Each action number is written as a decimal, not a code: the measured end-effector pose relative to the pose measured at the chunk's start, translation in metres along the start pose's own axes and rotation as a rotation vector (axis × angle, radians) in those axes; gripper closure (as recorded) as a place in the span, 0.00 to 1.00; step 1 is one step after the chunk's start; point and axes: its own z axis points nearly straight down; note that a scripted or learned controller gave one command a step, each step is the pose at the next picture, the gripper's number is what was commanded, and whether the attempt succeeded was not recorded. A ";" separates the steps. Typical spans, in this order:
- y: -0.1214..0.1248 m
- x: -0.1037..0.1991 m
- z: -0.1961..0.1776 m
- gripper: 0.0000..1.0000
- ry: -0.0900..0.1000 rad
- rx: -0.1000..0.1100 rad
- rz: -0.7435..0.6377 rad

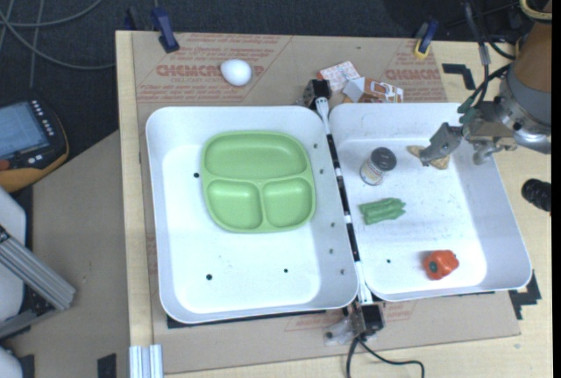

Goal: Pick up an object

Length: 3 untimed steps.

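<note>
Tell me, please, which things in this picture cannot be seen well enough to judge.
- Pincer, camera view: small and blurred, so open or shut is unclear.
- Small round grey-lidded jar, camera view: too small to tell its contents.
- Crumpled printed wrappers behind the right shallow white bin: print too small to read.
- Grey arm: cut off by the right edge.

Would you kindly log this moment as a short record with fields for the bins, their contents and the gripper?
left bin: green divided plate
right bin: small jar, green pepper toy, red-orange pepper toy
outside bins: white egg on the board behind the left bin
gripper: over the right bin's far side, right of the jar, holding nothing visible
</note>
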 end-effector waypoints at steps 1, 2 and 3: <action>0.028 0.014 0.104 0.00 0.000 0.002 0.000; 0.054 0.021 0.145 0.00 0.000 0.000 0.000; 0.032 0.028 0.175 0.00 0.000 0.002 0.001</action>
